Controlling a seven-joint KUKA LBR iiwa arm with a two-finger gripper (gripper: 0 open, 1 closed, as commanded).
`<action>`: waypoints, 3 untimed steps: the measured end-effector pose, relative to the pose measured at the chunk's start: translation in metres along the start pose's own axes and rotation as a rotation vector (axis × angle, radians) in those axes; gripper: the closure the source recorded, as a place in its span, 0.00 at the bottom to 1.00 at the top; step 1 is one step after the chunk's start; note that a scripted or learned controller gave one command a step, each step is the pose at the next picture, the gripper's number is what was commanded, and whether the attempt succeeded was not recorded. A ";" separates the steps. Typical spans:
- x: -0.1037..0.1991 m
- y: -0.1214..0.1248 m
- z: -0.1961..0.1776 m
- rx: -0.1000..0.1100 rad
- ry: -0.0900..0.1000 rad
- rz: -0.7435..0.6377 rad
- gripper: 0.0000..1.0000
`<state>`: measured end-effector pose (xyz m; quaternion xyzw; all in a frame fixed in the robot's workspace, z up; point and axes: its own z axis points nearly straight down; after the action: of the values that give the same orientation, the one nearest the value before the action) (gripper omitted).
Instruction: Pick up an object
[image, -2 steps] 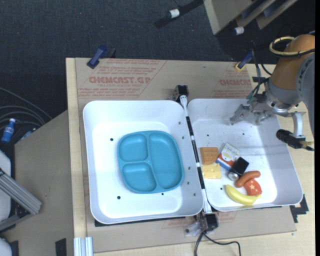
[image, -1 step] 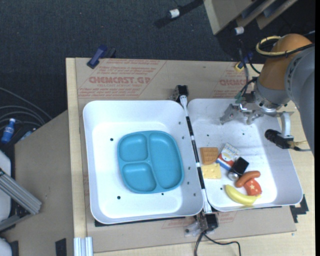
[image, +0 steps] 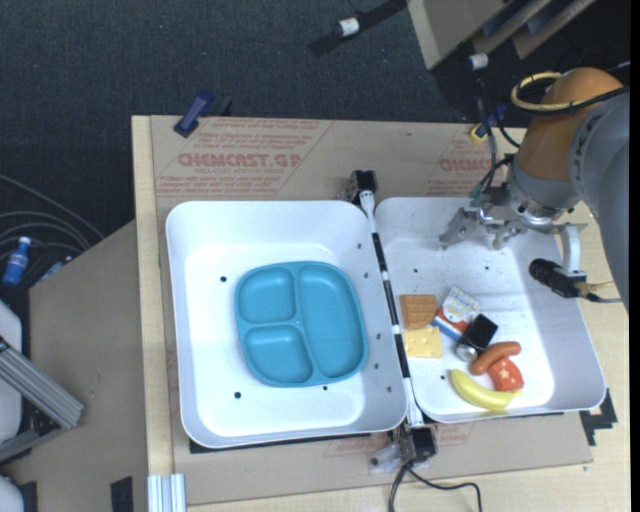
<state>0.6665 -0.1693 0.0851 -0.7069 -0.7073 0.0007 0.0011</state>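
Left bin (image: 190, 300): a shallow white tray sitting on the brown bench board, touching the right bin along a black seam.
Blue plate (image: 299, 322): lies flat in the middle of the left bin, three compartments, nothing in them.
Right bin (image: 560, 390): white too, with its things crowded into the near half.
Cracker (image: 418, 311): a tan square close to the seam, flat on the floor.
Cheese (image: 423, 344): a yellow square just near of the cracker, touching it.
Small carton (image: 455, 308): white with red and blue, just right of the cracker.
Black block (image: 481, 331): tucked against the carton's near right side.
Banana (image: 481, 392): yellow, lying along the near wall.
Sausage (image: 497, 356): red-orange, just far of the banana, with a red tomato (image: 508, 375) beside it.
Gripper (image: 481, 227): up at the far end of the right bin, well apart from the food, its fingers spread wide and pinching nothing.
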 end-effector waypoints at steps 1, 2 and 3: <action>0.002 -0.003 0.000 0.000 0.000 0.001 0.00; 0.011 -0.020 0.000 0.000 0.000 0.001 0.00; 0.022 0.000 0.000 -0.004 -0.001 -0.001 0.00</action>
<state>0.6669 -0.1474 0.0850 -0.7066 -0.7076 -0.0006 -0.0006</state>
